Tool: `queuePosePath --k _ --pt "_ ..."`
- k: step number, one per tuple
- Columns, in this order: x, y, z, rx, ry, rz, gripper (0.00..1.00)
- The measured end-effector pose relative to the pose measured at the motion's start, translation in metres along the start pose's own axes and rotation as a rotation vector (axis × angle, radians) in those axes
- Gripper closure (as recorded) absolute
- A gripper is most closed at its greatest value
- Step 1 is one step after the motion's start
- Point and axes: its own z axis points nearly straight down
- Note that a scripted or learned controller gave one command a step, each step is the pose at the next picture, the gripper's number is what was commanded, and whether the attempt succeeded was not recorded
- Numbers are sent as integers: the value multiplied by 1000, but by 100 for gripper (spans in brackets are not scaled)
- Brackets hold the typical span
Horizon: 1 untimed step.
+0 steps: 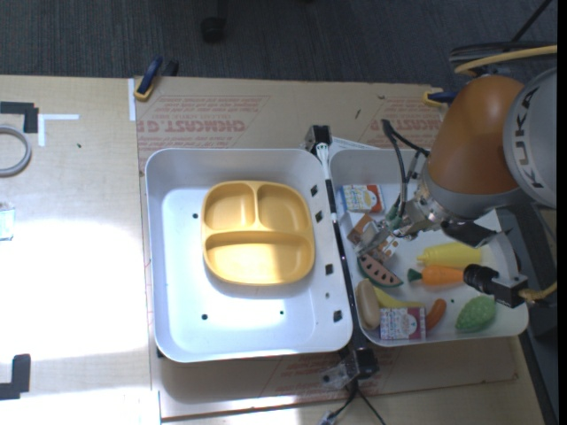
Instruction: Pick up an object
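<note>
arm in from the right, gripper (383,237) low over the right bin (518,330), among the toy food; reach/descend step of the pick, by my reading. finger state: cannot tell, the tips are lost in clutter. watermelon slice (380,271) lies just below the fingers, a brown piece (361,229) just left of them, the carrot (442,275) and corn (453,254) to their right. nothing visibly held. next move calls for settling on one item, likely the slice, and closing squarely without nudging neighbours. yellow plate (259,233) sits well left.
</note>
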Motion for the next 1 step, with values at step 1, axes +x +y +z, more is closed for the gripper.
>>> queuePosePath --k 1 --pt "6 23 0 -1 -1 -554 0"
